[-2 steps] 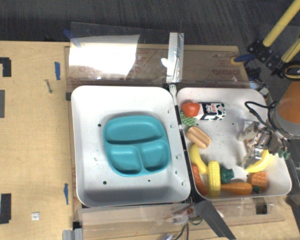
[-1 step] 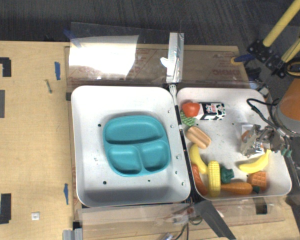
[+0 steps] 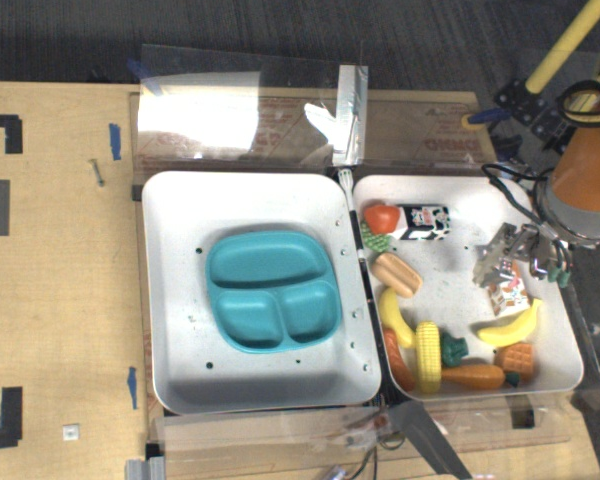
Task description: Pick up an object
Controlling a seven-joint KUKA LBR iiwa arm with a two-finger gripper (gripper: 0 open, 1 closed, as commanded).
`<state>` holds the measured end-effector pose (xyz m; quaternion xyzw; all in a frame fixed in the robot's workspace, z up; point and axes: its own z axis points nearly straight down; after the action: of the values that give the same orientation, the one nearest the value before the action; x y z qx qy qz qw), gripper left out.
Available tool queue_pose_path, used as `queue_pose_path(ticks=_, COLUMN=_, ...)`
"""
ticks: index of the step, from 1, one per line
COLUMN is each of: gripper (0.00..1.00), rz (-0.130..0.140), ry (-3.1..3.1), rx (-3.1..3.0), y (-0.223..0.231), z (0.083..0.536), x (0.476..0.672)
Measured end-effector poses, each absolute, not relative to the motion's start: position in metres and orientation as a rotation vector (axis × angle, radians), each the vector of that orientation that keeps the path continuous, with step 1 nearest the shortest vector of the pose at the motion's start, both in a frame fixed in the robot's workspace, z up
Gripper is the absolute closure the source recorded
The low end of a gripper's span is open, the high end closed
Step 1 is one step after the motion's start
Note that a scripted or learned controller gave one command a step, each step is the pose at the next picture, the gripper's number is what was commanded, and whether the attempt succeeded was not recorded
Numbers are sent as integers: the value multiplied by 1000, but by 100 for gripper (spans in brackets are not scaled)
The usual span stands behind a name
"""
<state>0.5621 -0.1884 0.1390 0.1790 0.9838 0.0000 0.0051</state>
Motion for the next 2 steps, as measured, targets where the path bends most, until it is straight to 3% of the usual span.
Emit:
queue_pose_path(ticks=1, gripper=0, rz=-1, ry=3083, rx=563, y=-189, z=138, x=561)
queue_pose_path(ticks=2, gripper=0, rz=12, ry=3099, rx=466, y=-217, z=88, x=544)
